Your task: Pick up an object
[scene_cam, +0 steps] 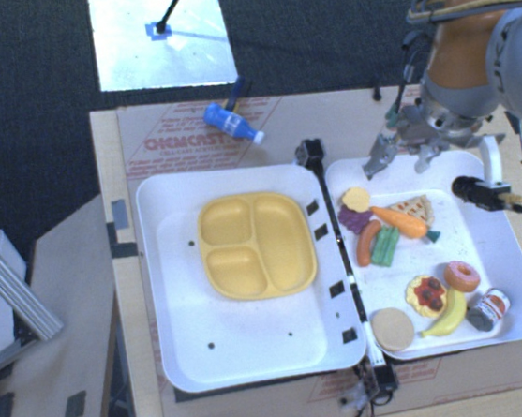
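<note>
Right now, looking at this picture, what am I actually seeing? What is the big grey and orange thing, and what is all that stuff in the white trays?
The grey and orange thing is a robot arm, reaching in from the right. At its tip is a gripper with two fingers, spread open above the far end of the right bin; nothing is between them. The picture comes from one camera fixed above the bench, looking down at a slant.

Two shallow white bins sit side by side. The left bin holds a yellow divided plate. The right one holds toy food: a carrot, a banana, a doughnut, a small pizza, a round cookie and a small can. A blue bottle lies on the bench behind the bins.

Its job is to pick up one object, not yet done.
</note>
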Robot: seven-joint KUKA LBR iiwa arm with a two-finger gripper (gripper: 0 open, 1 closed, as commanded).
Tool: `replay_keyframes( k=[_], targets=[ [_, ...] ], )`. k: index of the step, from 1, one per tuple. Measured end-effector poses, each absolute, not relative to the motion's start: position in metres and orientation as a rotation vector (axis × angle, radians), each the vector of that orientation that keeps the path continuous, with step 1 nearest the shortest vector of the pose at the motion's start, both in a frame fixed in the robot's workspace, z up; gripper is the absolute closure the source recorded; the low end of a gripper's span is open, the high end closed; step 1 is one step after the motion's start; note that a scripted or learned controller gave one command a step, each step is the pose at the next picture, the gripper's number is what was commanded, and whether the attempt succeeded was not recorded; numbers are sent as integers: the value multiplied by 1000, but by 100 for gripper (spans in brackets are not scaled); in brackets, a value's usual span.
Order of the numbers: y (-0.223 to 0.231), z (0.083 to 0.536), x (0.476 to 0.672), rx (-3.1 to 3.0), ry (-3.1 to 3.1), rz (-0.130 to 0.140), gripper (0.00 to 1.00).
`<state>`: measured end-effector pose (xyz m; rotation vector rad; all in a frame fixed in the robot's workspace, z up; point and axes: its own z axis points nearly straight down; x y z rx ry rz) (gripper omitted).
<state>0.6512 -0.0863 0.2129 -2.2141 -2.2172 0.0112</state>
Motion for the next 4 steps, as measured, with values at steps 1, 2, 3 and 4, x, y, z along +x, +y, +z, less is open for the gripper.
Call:
replay_keyframes(
  k=[1,2,3,4],
  targets=[
    [-86,220,654,-2219,-2226,-1,0],
    [-88,159,651,-2219,-2221,2,0],
    [-84,116,648,-2219,-2222,2,0],
    [-84,87,651,-2223,-2228,-7,0]
  ],
)
